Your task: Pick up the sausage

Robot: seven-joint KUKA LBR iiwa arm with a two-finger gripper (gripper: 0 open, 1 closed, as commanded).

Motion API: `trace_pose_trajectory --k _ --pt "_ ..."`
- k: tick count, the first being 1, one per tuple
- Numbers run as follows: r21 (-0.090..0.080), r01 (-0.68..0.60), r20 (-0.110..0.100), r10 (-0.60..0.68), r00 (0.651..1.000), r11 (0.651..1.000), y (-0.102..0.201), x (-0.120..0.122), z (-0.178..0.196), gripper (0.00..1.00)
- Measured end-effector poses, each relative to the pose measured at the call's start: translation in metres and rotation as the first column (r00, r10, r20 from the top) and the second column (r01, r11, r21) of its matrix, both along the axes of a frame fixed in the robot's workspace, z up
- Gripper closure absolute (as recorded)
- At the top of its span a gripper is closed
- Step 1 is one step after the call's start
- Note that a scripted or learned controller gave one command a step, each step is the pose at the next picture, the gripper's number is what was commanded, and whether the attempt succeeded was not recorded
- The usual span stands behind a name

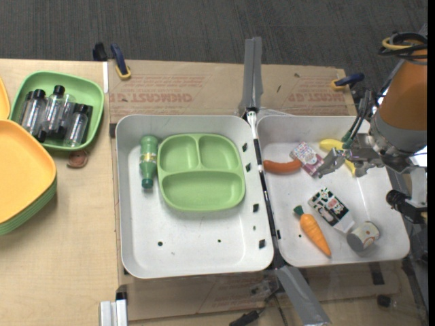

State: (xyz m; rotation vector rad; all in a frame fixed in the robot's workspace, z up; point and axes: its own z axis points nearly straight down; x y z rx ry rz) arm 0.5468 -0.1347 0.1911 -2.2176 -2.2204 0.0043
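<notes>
Orange-red and slender, the sausage [282, 166] lies on the floor of the right bin [380, 250], close to that bin's left wall and toward its far edge. Camera view: its long axis runs nearly left to right, one end just beside the divider between the bins, the other touching or almost touching a small pink packet [307, 157]. The gripper [334, 161] hangs on the far side of that packet, so the sausage lies to the gripper's left with the packet between them. Whether the jaws are spread or pressed together cannot be told; the tip is small and dark against clutter. The grey arm, its orange band [408, 94] above the wrist, reaches in from the right and slopes down toward the bin's far half. A yellow banana [330, 144] sits just behind the gripper. A carrot [315, 234] lies nearer the camera, well apart from the sausage. Judged from this layout, the coming move calls for a leftward shift past the packet.
</notes>
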Motion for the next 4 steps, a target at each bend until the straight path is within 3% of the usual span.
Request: trace_pose_trajectory --k 1,2,3,4 --pt "0.0 0.002 -0.002 -0.002 1.0 1.0 -0.001 0.0 0.008 1.0" --pt "0.0 0.106 0.001 -0.106 0.994 0.994 -0.087 -0.07 -0.075 1.0" --pt "-0.002 0.366 0.002 -0.366 0.931 0.931 -0.057 0.043 -0.07 1.0" --pt "0.0 0.162 0.001 -0.162 0.987 0.987 -0.072 -0.031 -0.086 1.0"
